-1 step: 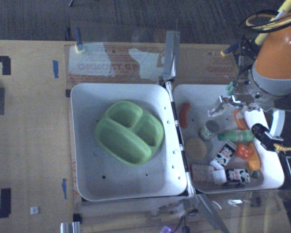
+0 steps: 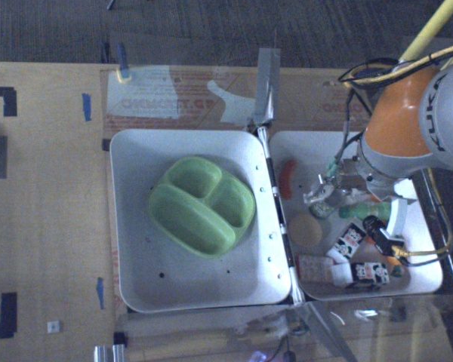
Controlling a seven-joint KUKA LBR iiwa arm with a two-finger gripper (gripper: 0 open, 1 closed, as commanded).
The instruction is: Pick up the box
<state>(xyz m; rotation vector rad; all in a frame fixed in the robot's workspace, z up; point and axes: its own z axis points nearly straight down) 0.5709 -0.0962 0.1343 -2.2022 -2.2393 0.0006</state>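
Observation:
In the right bin (image 2: 430, 281), a flat pinkish box (image 2: 315, 267) lies along the front edge. Beside it are two small white cartons with black patches, one (image 2: 350, 240) tilted in the middle and one (image 2: 371, 272) near the front right. My gripper (image 2: 321, 197) hangs over the left-middle of this bin, behind the brown round thing (image 2: 308, 231) and well behind the pinkish box. I see nothing held in it. The grey arm with its orange band (image 2: 400, 119) covers the bin's back right.
A red oblong item (image 2: 288, 178) lies at the right bin's back left. A green item (image 2: 362, 212) sits under the wrist. The left bin (image 2: 136, 270) holds a green divided plate (image 2: 202, 204). A metal divider (image 2: 275, 202) runs between the bins.

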